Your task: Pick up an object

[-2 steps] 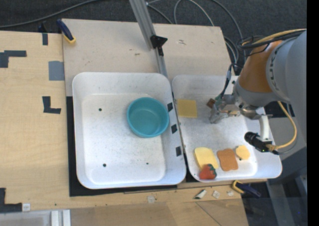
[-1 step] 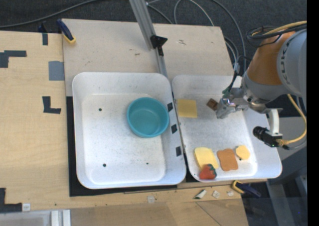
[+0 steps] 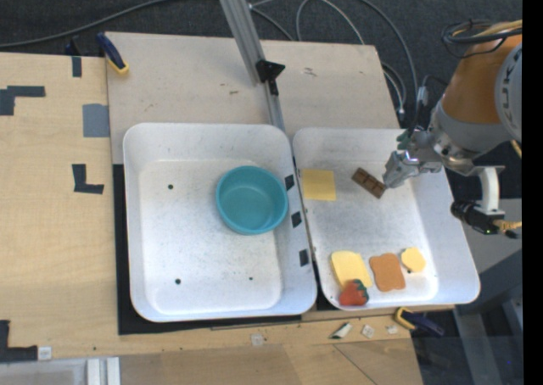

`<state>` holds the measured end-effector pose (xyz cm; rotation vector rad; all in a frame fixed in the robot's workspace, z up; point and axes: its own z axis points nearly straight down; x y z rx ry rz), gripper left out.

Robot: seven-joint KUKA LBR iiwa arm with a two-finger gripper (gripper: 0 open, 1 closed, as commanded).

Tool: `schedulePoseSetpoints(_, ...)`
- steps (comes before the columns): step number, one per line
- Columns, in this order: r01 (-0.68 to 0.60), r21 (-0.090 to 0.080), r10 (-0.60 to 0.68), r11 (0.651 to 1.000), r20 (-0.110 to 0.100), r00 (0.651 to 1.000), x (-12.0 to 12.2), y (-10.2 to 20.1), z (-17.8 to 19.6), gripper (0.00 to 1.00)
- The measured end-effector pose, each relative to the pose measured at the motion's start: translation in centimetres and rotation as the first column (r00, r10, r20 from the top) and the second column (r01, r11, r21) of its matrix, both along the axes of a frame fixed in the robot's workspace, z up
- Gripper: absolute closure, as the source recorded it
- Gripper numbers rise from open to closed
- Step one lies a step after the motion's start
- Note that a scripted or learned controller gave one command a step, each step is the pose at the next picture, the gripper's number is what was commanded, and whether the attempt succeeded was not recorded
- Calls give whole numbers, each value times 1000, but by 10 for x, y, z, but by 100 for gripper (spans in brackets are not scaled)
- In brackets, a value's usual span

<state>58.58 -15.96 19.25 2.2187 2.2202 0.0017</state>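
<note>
My gripper (image 3: 395, 173) hangs over the right bin (image 3: 441, 205), near its upper right part, just to the right of a small brown chocolate-like block (image 3: 368, 181). The block lies on the bin floor beside the fingertips; nothing shows between them. A pale yellow square slice (image 3: 319, 185) lies at the bin's left. Along the near edge sit a yellow piece (image 3: 348, 266), a red strawberry-like item (image 3: 354, 293), an orange toast-like slab (image 3: 388, 272) and a small yellow round piece (image 3: 413, 259).
The left bin (image 3: 153, 231) holds a teal bowl (image 3: 251, 198). A grey metal post (image 3: 246, 31) rises behind the bins. Cables loop across the back of the bench. Small clips lie by the front edge (image 3: 407, 319).
</note>
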Motion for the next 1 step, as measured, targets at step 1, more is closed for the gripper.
schedulePoseSetpoints(1,-1,0,1,1000,2,1000,1,0,51,100)
